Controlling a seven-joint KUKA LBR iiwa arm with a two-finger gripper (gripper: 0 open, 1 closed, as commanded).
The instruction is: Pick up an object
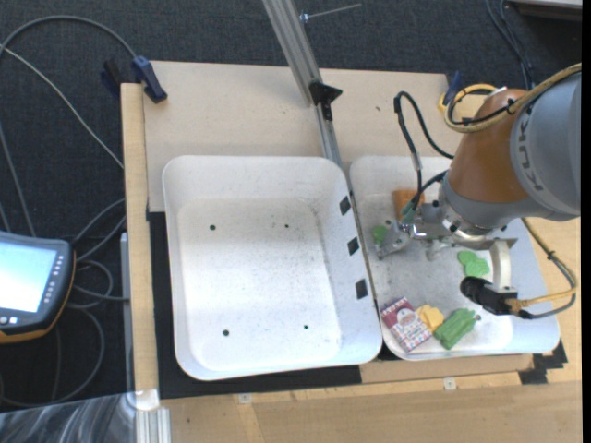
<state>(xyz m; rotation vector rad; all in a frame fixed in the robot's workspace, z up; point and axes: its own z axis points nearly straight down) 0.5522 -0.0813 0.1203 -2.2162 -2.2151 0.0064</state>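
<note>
My gripper is low in the right bin, near its left wall. A small green piece lies right against the gripper's left tip; I cannot tell whether it is gripped. Just behind the gripper sits an orange block. To the right, under the wrist, lies a light green piece. Along the bin's front edge lie a red and white packet, a yellow piece and a green oblong piece.
The left bin stands beside the right one, with black clips on the shared wall. A metal pole slants up from the back. The arm's black cable loops above the right bin. A tablet lies off the bench at the left.
</note>
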